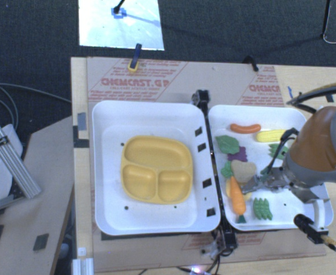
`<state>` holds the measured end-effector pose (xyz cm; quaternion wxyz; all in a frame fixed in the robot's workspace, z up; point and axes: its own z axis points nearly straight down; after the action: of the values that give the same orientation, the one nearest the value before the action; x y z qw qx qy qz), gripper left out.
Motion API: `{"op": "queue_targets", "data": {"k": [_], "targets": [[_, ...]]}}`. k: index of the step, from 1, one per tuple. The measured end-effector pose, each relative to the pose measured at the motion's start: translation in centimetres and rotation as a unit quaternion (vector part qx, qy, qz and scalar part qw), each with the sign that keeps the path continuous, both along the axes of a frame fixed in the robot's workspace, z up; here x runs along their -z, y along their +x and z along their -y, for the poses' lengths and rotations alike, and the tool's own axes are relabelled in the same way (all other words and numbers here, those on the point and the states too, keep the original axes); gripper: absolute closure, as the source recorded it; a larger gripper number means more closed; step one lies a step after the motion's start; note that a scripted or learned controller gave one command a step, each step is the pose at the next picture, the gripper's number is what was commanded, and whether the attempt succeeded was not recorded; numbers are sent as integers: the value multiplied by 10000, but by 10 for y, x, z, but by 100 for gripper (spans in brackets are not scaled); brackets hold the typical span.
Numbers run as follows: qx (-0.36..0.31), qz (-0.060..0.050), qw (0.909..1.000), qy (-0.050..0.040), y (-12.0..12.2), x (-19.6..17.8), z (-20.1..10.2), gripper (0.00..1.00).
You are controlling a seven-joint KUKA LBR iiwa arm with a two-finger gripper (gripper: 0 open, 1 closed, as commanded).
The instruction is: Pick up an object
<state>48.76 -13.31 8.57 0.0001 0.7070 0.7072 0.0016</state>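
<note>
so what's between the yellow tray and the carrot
In the camera view: bare white floor of the left bin, then the black-clipped divider between yellow tray and carrot.

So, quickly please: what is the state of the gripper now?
Gripper: low in the right bin, at the tan piece beside the carrot; open or closed cannot be told.

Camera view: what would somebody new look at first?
Probably the yellow tray, big and bright in the left bin. Next, the toy foods in the right bin: a hot dog, corn and a carrot. The arm reaches in from the right, its gripper low beside the carrot.
</note>
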Motion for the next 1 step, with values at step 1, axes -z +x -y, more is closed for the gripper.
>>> {"op": "queue_targets", "data": {"k": [1], "targets": [[-34, 19, 10000, -21, 0, -25, -52, 0]]}}
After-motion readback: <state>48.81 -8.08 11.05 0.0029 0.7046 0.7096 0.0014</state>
